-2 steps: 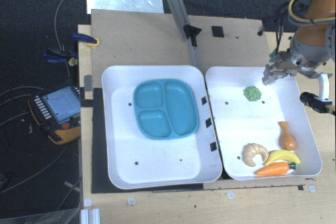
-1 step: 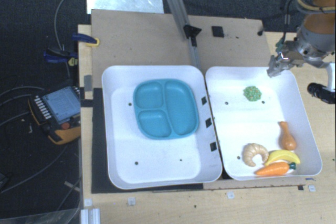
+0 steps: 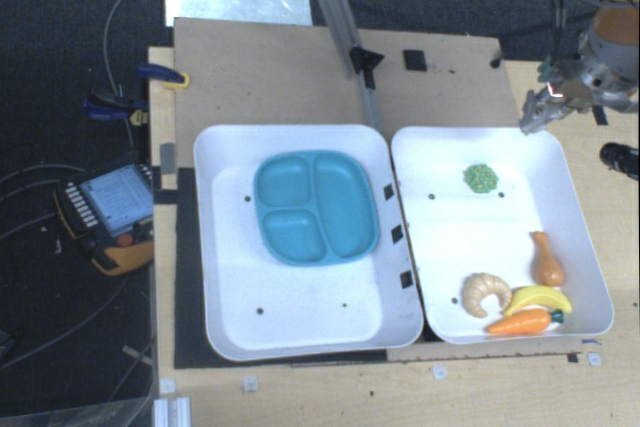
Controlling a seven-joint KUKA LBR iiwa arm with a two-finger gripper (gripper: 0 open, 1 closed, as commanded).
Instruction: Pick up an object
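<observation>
Judged light, rigid, slick: small green knobbly plastic ball (image 3: 481, 178) near far edge of right white bin (image 3: 580, 215), best pinched across middle; gripper (image 3: 540, 110) beyond far-right corner, jaw state indeterminable.

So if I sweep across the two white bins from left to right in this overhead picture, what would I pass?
Blue divided plate → green ball-like item → croissant → orange gourd-shaped piece. Carrot and banana overlap the others sideways, so I've left them out.
</observation>
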